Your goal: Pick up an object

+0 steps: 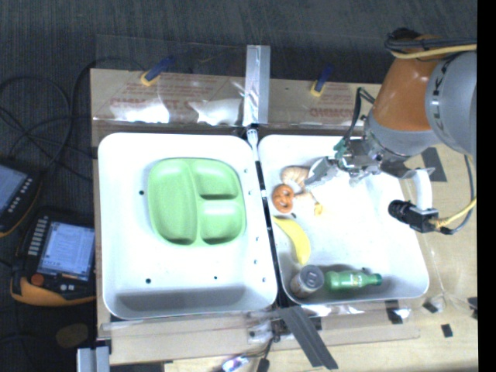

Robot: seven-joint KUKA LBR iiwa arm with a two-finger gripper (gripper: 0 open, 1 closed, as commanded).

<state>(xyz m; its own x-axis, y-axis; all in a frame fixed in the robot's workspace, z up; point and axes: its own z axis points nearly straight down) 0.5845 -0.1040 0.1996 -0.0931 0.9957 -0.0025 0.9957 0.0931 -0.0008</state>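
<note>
Gripper (pixel 322 169) sits just right of the tan lump (pixel 294 175) in the right bin (pixel 403 246); can't tell the fingers' state.

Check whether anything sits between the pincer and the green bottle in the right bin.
Nothing visible blocks it. The pincer is by the tan object at the bin's far left; the green bottle lies along the near wall over bare white floor, a can at its left end.

Grey arm (pixel 457 99), orange band, black cables, metallic gripper (pixel 319 170)
</note>
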